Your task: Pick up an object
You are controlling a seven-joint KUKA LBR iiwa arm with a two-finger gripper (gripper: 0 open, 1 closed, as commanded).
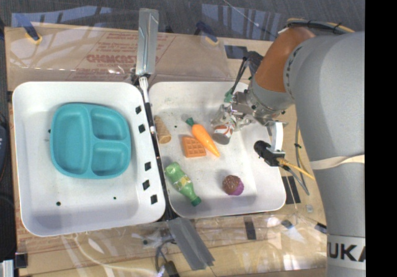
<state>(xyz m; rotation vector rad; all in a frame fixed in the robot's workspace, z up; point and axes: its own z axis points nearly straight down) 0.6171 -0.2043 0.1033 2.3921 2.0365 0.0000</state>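
My gripper (225,122) hangs low in the right bin (267,198), at its upper middle, just right of the orange carrot (205,139). A small white and red thing (222,132) lies right under the gripper's tip; whether it is held cannot be told. An orange waffle square (193,147) touches the carrot's left side. A tan bread piece (162,129) rests by the bin's left wall. Toward the front lie a green bottle (182,183) and a dark purple fruit (233,185).
The left bin (37,207) holds a teal divided plate (91,139). A metal divider (147,40) stands between the bins at the back. The grey arm (329,102) covers the right bin's right side, with cables (291,167) beside it.
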